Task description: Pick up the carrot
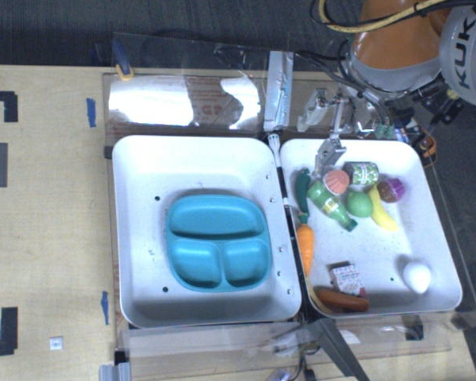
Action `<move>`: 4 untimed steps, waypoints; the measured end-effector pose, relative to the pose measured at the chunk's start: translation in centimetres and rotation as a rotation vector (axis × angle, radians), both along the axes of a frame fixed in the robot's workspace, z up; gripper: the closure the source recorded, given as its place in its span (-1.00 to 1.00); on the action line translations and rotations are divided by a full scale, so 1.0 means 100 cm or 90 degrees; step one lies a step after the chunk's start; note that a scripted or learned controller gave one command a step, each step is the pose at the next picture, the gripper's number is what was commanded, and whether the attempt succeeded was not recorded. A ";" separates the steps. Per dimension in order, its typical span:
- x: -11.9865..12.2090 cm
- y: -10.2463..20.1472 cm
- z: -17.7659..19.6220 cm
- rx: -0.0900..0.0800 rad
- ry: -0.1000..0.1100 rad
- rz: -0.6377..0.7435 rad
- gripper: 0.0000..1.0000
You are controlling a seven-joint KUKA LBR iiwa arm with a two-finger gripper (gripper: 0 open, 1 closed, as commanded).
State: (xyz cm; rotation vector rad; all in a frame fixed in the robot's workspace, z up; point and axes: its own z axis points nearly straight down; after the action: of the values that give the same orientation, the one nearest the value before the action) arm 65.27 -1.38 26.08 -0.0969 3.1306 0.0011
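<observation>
Several toys crowd under the gripper (pixel 328 155), whose opening I cannot tell and which holds nothing visible, while the carrot (pixel 305 247) lies well below it against the bin wall (pixel 289 236), risking a wrong grab.

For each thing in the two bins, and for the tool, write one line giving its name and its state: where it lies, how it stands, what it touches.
carrot: lying flat by the right bin's left wall, not held.
tool: over the right bin's upper part, above the pile.
green bottle: on its side.
white egg: alone near the bin's lower right corner.
sausage: lying along the lower wall.
blue tray: flat in the left bin, compartments up.
</observation>
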 end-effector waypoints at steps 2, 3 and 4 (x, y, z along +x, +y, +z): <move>-0.017 -0.085 -0.169 -0.001 0.005 0.158 -1.00; 0.008 -0.015 -0.070 -0.002 -0.005 0.290 -1.00; -0.052 0.006 -0.075 -0.002 0.003 0.490 -1.00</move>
State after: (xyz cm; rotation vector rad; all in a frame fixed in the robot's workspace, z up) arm 60.12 -0.76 18.61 -1.2680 2.8706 0.0021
